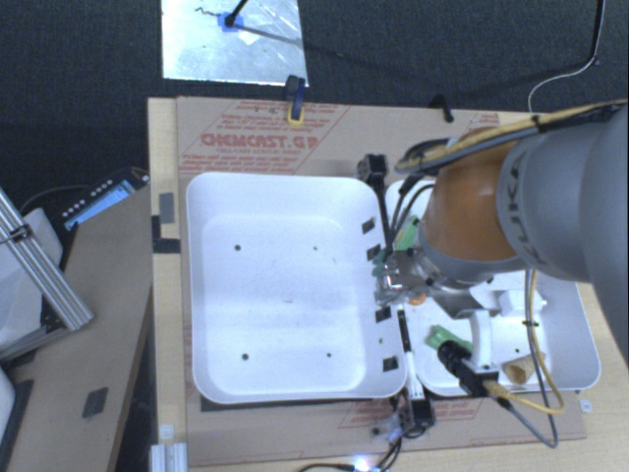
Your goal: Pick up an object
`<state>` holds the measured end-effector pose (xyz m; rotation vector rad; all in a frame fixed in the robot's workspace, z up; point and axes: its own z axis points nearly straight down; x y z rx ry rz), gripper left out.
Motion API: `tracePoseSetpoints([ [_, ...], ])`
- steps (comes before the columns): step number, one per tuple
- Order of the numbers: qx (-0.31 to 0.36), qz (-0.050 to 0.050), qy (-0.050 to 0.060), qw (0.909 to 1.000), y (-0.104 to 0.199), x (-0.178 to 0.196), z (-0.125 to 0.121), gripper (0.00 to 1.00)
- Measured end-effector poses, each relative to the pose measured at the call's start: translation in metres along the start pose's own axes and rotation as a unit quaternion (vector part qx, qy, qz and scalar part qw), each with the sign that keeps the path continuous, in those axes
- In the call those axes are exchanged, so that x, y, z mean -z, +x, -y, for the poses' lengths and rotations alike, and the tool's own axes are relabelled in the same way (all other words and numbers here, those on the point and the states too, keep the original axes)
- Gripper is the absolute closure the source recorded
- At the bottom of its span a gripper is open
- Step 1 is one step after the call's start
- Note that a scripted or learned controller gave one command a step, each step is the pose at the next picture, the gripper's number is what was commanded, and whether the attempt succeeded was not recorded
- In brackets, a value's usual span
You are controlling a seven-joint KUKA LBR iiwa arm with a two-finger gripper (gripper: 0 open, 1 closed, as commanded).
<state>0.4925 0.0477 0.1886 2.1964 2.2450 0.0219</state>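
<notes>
My gripper [395, 281] hangs low over the left side of the right bin [580, 357], close to the wall between the two bins. The grey and orange arm covers most of that bin. A small green object [435, 337] lies in the right bin just below the gripper. A tan object [518, 370] sits near the bin's front right corner. Another bit of green [406, 232] peeks out beside the arm, farther back. I see nothing held in the gripper.
The left bin [285, 283] stands beside the gripper to the left. Both bins rest on a cardboard sheet [256, 136]. Black clips [371, 166] sit along the dividing wall. A yellow cable [536, 401] loops over the front right.
</notes>
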Motion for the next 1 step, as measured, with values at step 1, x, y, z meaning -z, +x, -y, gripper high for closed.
tracePoseSetpoints([
  [1, -0.006, 0.004, 0.001, 1.0, 0.0497, 0.0161, -0.0578, 1.0],
])
